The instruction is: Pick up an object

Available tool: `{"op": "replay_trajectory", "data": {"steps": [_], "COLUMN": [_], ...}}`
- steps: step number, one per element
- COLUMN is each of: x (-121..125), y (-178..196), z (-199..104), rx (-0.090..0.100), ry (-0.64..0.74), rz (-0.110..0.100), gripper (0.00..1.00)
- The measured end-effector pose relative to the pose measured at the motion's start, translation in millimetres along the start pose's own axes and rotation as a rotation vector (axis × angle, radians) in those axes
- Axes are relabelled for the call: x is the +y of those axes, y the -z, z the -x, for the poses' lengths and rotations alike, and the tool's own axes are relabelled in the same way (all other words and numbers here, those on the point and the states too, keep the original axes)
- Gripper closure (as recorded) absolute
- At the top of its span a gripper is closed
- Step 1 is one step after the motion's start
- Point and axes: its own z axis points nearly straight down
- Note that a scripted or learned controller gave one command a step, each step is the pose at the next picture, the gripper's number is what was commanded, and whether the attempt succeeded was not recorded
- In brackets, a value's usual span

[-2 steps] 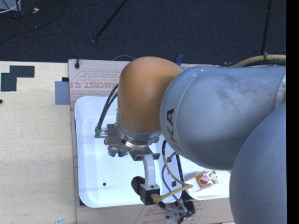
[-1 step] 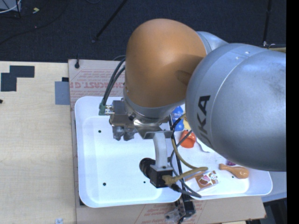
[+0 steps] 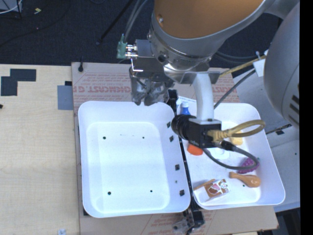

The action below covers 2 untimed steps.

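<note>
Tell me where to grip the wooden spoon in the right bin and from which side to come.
Grip the wooden spoon from straight above, probably at the narrow neck just left of its rounded bowl, fingers closing across its width. It lies flat on the right bin floor, so a side approach has nothing to catch. The purple object crowds its upper side.

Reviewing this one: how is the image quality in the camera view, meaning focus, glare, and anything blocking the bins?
Camera view: the arm looms large and soft at the top and hides the far part of the right bin; the left bin is bright white with mild glare on its rim but not blown out; the wrapped snack and purple item are small but fairly sharp; the background floor is dark.
</note>
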Motion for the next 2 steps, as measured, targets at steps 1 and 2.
{"op": "replay_trajectory", "data": {"steps": [1,2], "x": [-3.8,-2.2], "y": [-143.8,-112.0], "z": [18.1,34.2], "rx": [-0.014,-0.008], "ry": [-0.004,-0.003], "rz": [-0.025,-0.014], "gripper": [1.00,1.00]}}
